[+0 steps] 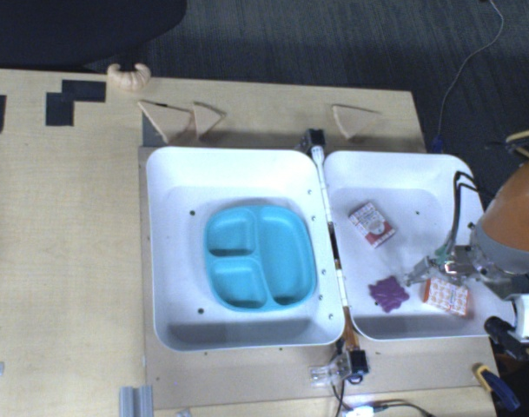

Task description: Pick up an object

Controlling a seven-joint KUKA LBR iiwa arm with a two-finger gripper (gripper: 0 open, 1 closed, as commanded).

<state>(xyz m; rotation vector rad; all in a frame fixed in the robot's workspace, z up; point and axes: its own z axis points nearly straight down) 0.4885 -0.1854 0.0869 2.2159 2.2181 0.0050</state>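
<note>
Gripper (438, 268) hovers low at right bin's (420, 168) near-right corner, between purple toy (388, 293) and patterned packet (446, 296), probably lining up 1 pick; grip state unclear.

The arm (516, 224) is cut off by the right picture edge, its gripper (439, 268) is too small and blurred to resolve, and it overlaps part of the orange-patterned packet (445, 296) beneath it.
</note>
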